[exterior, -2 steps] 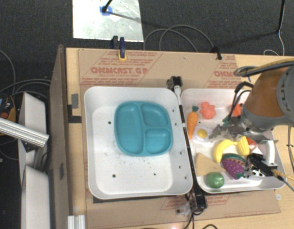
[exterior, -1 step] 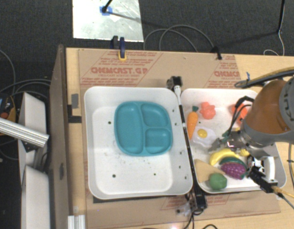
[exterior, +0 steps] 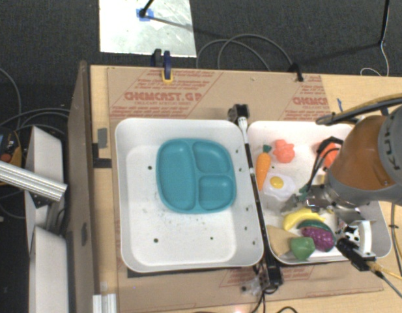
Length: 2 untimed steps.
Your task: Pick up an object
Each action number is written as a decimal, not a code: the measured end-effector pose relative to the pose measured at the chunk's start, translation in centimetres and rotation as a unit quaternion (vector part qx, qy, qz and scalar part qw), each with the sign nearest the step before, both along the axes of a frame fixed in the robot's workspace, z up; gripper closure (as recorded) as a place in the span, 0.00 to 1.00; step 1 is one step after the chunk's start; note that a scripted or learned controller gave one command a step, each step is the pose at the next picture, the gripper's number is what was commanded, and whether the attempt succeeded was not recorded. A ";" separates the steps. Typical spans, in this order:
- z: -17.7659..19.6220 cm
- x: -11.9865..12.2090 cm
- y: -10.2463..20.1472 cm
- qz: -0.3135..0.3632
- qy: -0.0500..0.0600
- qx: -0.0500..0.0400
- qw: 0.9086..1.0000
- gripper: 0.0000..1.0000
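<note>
Crowding is the risk – the glossy yellow plastic banana (exterior: pixel 303 218) lies touching the knobbly purple grape bunch (exterior: pixel 317 235) and smooth green pepper (exterior: pixel 302 246) in the right white bin (exterior: pixel 383 240), so the gripper (exterior: pixel 313 201), its opening impossible to tell, may slip off curved plastic or nudge neighbours

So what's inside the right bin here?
The right bin holds a carrot, fried egg, pink toy, banana, purple grapes and green piece; the arm covers the rest.
</note>
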<state>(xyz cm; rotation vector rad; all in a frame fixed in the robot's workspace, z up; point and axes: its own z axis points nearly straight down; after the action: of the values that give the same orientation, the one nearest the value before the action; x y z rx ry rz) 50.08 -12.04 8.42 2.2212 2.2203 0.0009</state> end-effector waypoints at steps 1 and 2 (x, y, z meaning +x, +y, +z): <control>0.0 -1.4 1.7 0.001 0.000 0.000 1.000 0.00; 11.0 8.0 -3.0 0.003 -0.010 -0.004 1.000 0.00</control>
<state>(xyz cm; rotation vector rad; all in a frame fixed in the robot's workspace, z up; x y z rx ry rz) 58.06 -15.06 19.44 2.2018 2.2124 0.0135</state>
